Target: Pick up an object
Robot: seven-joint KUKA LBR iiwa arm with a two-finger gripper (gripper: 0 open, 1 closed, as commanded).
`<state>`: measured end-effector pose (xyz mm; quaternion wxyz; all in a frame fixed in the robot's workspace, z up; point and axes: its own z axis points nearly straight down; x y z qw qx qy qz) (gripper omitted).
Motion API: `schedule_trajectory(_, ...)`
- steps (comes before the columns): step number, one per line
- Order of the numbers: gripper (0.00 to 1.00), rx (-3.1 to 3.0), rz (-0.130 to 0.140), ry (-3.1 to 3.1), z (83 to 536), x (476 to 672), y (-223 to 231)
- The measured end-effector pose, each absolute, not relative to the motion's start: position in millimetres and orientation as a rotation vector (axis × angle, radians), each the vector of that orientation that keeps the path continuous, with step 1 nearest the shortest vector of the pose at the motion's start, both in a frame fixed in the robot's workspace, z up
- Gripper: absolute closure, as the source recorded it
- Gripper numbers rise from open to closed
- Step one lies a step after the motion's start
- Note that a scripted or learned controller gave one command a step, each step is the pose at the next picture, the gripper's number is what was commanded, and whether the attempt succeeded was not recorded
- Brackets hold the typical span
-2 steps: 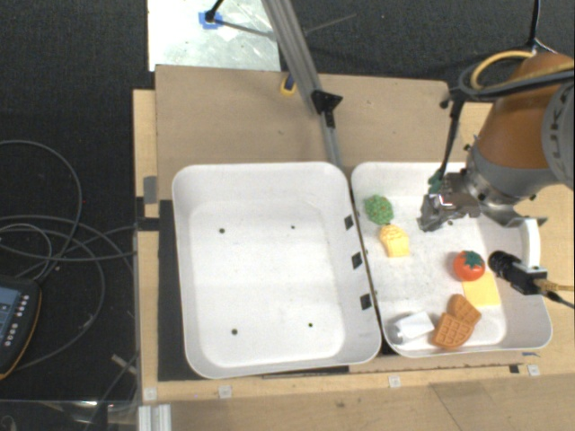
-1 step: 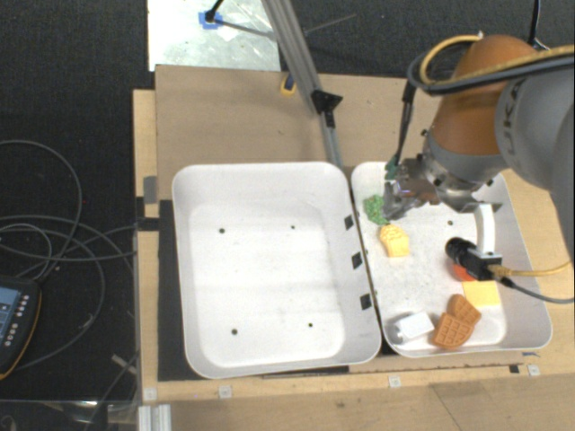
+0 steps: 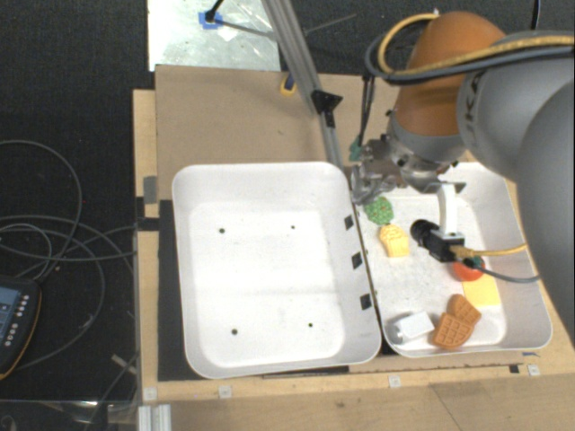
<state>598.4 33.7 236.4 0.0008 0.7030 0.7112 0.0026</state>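
From my seat I see the arm (image 3: 503,88) reaching in from the right, its orange band sitting high over the far end of the right bin (image 3: 530,326). The gripper (image 3: 367,185) hangs low at that bin's far left corner, close against the divide between the two bins. I cannot tell how it stands or whether it has anything in it; the wrist hardware covers that spot.

Just beside the gripper, on its near side, lies a green toy (image 3: 379,210) with a bumpy surface, on the bin floor. Whether the two are touching I cannot make out. Next toward me is a small yellow piece (image 3: 393,241), close to the green toy but apart from it.

A black cylinder (image 3: 428,237) with a white bracket juts out from the wrist over the middle of the right bin, and a yellow cable runs off it to the right. Under its tip I see a red-orange piece (image 3: 467,271), touching a pale yellow block (image 3: 483,292). Nearer the front rim sit a brown waffle-shaped toy (image 3: 455,322) and, just to its left, a small white box (image 3: 412,327).

The left bin (image 3: 193,268) is beside it, the two rims meeting along the divide. Both rest on a brown board (image 3: 225,115).
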Motion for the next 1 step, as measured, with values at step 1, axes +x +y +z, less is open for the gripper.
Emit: schedule_trajectory(1,1.0,2.209,0.007,2.232,243.1,618.8,80.5)
